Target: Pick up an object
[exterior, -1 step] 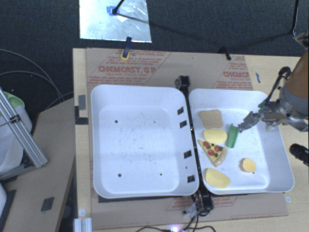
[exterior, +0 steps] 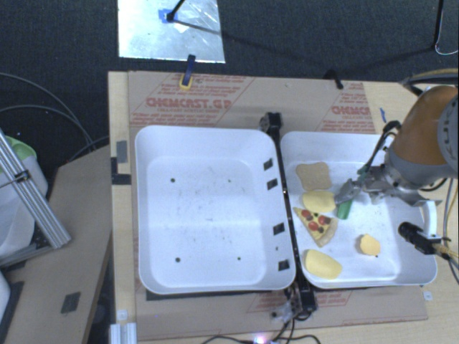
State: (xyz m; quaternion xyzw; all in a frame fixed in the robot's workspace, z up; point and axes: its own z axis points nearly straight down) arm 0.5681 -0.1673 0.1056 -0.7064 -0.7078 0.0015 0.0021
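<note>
While the bench (exterior: 237,92) carries both bins, only the right bin (exterior: 412,267) has anything to pick: a tan slice (exterior: 313,173), a pizza wedge (exterior: 318,225), a pale yellow piece (exterior: 318,201), a flat yellow oval (exterior: 323,264), a small yellow lump (exterior: 369,245) and a green item (exterior: 343,208). The arm (exterior: 429,138) reaches low over that bin, and its gripper (exterior: 349,192) sits right at the green item beside the pale yellow piece. Whether the fingers are spread or closed, I cannot tell, nor whether anything is gripped. I judge this the reaching-and-closing step; next comes a firm close, then a straight lift.
</note>
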